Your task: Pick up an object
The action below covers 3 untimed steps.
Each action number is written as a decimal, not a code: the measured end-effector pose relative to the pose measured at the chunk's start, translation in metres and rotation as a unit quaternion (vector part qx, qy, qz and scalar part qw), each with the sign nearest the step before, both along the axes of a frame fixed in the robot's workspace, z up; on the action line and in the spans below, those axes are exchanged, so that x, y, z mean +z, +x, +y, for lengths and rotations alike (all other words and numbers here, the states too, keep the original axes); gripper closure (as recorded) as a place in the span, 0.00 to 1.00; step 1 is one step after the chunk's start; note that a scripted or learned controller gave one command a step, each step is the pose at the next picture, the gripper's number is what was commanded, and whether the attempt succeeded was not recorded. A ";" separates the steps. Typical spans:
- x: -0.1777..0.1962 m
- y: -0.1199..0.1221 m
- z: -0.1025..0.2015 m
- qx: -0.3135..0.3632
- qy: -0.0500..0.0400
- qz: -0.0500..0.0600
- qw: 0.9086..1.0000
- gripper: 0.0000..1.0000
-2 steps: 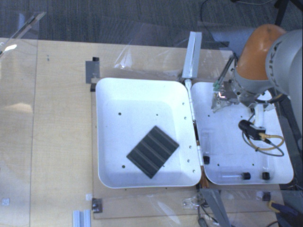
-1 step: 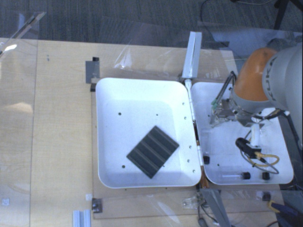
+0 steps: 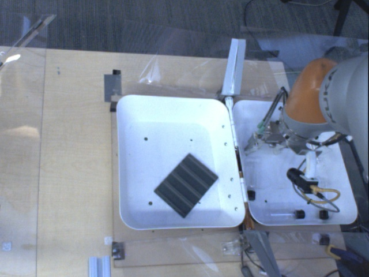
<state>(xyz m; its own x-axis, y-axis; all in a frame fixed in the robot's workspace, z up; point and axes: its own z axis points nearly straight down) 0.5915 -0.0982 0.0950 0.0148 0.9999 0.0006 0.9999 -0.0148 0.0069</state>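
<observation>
Two shallow white plastic bins are seen side by side on the wooden bench: the left bin point(image 3: 130, 154) and the right bin point(image 3: 271, 209). One object is counted, a flat dark grey rectangular ribbed pad point(image 3: 186, 184), lying turned diagonally on the floor of the left bin, toward its lower right part, apart from the walls. The grey arm with its orange band point(image 3: 308, 97) is held over the right bin. The gripper point(image 3: 266, 137) is largely covered by the wrist and cables, so its opening cannot be told.
</observation>
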 end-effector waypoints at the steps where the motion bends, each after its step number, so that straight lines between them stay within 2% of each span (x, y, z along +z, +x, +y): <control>1: 0.012 0.002 0.001 0.002 0.000 -0.003 1.000 1.00; 2: 0.051 0.067 -0.008 -0.158 0.001 0.000 0.987 1.00; 3: 0.113 0.079 0.019 -0.218 0.001 0.000 0.976 1.00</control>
